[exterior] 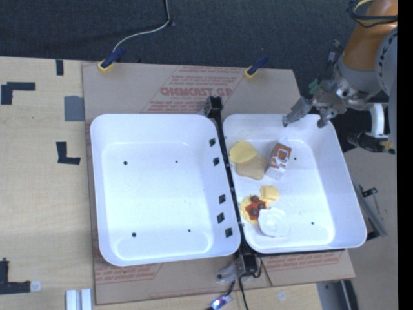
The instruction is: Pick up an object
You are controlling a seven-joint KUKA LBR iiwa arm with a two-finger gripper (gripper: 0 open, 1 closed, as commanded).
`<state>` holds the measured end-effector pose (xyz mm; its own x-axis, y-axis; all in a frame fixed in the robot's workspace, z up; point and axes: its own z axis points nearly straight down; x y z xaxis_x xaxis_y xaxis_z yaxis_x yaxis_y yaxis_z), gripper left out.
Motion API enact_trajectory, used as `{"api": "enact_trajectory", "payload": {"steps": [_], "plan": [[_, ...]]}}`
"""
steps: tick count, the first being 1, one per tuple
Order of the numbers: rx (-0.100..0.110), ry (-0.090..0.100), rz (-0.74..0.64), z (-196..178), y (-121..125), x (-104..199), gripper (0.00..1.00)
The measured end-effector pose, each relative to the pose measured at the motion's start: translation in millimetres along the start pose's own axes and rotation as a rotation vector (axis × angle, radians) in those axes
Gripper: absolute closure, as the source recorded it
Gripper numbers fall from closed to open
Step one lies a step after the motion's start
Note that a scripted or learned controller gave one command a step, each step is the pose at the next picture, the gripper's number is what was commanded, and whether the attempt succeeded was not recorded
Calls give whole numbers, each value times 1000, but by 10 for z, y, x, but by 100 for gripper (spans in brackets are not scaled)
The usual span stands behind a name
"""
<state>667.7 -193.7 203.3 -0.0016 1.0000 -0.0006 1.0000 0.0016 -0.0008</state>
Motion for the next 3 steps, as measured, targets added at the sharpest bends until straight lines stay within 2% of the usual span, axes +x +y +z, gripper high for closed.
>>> {"api": "enact_trajectory", "payload": {"steps": [1,2,3], "plan": [[3,0,9,1034,-994,-329,0],[-2,0,-5,1193,-420,53,0],[43,18,-11,1199,-39,-270,0]]}}
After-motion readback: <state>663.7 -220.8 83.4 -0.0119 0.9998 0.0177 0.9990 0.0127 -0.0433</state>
